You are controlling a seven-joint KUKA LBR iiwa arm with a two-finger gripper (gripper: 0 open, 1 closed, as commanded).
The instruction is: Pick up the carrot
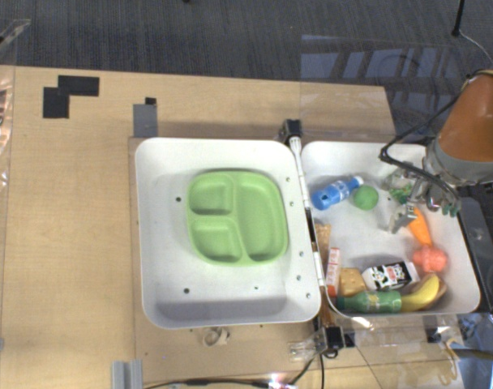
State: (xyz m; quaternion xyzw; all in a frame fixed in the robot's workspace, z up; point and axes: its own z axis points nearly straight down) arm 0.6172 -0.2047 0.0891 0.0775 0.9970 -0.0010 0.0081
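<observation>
The carrot [421,228] lies near the right bin's [344,162] right edge, just above a pink fruit [430,259]. The gripper [409,207] hangs right over its upper end, presumably lined up to grab. Whether it has hold, I cannot tell.

I see matt wood-look bench [76,241], smooth white plastic bins [222,310], slightly glossy green plastic tray [234,217], glossy banana [421,292], matt orange carrot [422,228], dark ribbed carpet floor [230,23].

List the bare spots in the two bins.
Left bin: bare margin all round the green tray. Right bin: open floor mid-left, between blue bottle, carrot and milk carton. Front edge and right side crowded.
</observation>
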